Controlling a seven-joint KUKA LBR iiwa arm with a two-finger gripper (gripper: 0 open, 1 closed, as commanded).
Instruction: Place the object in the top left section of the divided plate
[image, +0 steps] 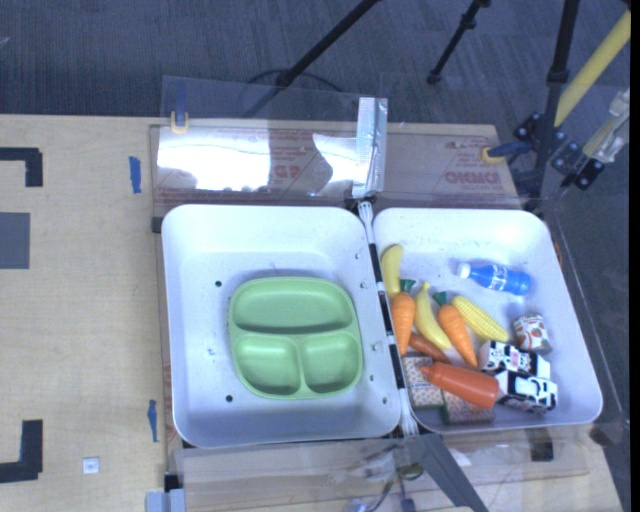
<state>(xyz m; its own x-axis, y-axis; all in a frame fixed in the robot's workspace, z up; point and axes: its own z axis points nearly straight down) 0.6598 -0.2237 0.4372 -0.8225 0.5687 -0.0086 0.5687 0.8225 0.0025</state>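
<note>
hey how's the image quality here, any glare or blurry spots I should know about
Camera view: strong glare on the clear panel behind the bins, washing out what lies behind it; the right bin has a bright patch near its far rim. The green divided plate is evenly lit, with soft shadows in its sections. The toy pile, including the blue bottle, looks slightly soft, so fine detail is hard to read.

bins (190, 300): 2 | divided plate (293, 335): 1 | carrots (402, 318): 2 | bananas (390, 266): 2 | corn cob (480, 318): 1 | blue bottle (495, 277): 1 | toy cow (522, 374): 1
</note>
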